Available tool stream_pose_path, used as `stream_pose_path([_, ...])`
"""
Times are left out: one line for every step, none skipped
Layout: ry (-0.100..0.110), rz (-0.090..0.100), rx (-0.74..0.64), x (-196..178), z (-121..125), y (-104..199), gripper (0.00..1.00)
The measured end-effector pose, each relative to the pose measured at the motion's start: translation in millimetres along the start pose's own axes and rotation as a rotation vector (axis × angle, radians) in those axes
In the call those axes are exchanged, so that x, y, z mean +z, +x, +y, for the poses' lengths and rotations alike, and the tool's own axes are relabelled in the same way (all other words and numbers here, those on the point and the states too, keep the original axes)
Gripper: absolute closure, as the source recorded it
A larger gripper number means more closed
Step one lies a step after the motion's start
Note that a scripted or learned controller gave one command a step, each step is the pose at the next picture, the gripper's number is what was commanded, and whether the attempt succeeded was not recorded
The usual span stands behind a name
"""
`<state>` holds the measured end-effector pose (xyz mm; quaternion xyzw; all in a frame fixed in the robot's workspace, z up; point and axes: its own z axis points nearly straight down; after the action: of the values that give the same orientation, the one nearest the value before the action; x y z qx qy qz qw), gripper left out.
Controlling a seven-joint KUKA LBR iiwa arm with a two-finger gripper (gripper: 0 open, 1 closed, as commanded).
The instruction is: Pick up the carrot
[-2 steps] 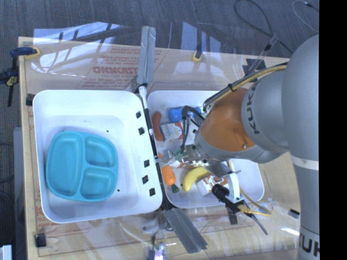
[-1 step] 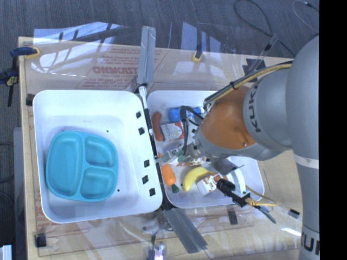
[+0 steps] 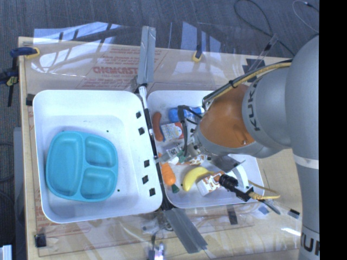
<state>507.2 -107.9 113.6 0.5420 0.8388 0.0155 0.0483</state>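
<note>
Two shallow white bins sit side by side on the table, whose brown board top lies under a glossy clear sheet. The left bin is smooth, rounded plastic and holds one thing: a teal plate with soft corners, moulded into three compartments and lying flat towards the bin's left side. The right bin is crowded. The carrot lies in its lower left part, close to the wall shared with the left bin. It is a short, matte orange taper with a dark green tip pointing towards the near rim. Just to its right curves a yellow banana, smooth-skinned and close beside the carrot. Further up along the same wall lies a reddish-brown sausage, slim and round-ended, and near it sit a blue object and a small red-and-white packet. The grey arm comes in from the right, its glossy orange band over the middle of the right bin. The gripper hangs dark beneath it among the clutter, above and to the right of the carrot — whether the jaws are open or closed cannot be told.
</note>
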Motion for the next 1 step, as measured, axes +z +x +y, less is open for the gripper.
stream_pose_path([-0.003, 0.0, -0.006, -0.2, -0.4, 0.1, 0.0])
